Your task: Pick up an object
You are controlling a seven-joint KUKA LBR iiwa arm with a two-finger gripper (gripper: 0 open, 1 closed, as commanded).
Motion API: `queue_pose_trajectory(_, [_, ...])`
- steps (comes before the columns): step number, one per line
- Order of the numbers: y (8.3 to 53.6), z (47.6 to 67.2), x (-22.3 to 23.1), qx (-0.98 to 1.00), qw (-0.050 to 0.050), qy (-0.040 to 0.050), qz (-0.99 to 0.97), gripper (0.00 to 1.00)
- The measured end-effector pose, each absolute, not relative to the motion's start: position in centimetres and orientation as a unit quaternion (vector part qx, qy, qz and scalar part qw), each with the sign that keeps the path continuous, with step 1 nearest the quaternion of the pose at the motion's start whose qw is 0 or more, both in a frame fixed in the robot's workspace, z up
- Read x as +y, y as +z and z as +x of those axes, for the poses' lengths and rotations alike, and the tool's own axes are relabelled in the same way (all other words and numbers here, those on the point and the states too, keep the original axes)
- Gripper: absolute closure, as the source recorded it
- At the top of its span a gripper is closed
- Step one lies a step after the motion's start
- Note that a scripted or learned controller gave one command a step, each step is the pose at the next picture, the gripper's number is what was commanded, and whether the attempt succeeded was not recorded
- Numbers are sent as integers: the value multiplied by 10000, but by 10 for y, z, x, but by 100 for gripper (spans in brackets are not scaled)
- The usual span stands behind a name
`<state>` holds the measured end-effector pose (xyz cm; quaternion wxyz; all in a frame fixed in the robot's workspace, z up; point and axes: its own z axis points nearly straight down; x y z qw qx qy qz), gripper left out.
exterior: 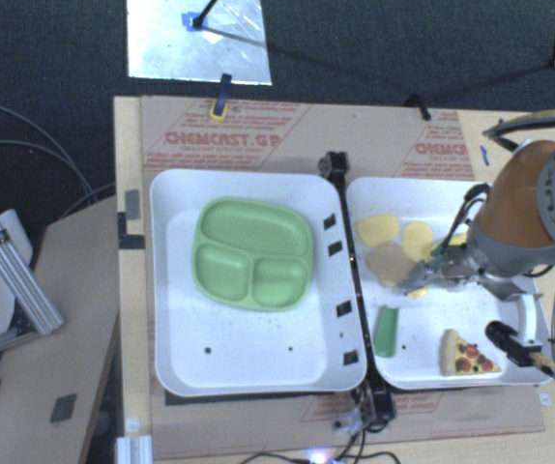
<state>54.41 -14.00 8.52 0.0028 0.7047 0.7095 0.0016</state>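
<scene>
I have the gripper [419, 280] low in the right bin [423, 189], over the chips.

Its tip meets the tan chip [387, 263] and a yellow chip [417, 239] mid-bin; I cannot tell its finger state. Pizza slice [463, 353] lies near the front edge.

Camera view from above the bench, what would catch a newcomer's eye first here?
Probably the green divided plate, lying alone in the left bin. Next, the grey arm with its orange band reaching in from the right, its gripper down in the right bin by a cluster of pale yellow and tan chips. A pizza slice and a green stick lie nearer the front edge.
</scene>
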Motion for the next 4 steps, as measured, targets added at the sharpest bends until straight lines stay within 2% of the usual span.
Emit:
queue_pose_trajectory(1, [163, 590, -208, 7068, 66, 18, 7074, 0])
queue_pose_trajectory(2, [81, 610, -206, 7092, 2, 2, 7050, 0])
queue_pose_trajectory(3, [165, 627, -207, 7093, 52, 27, 7048, 0])
queue_pose_trajectory(4, [81, 641, -206, 7094, 5, 0, 7048, 0])
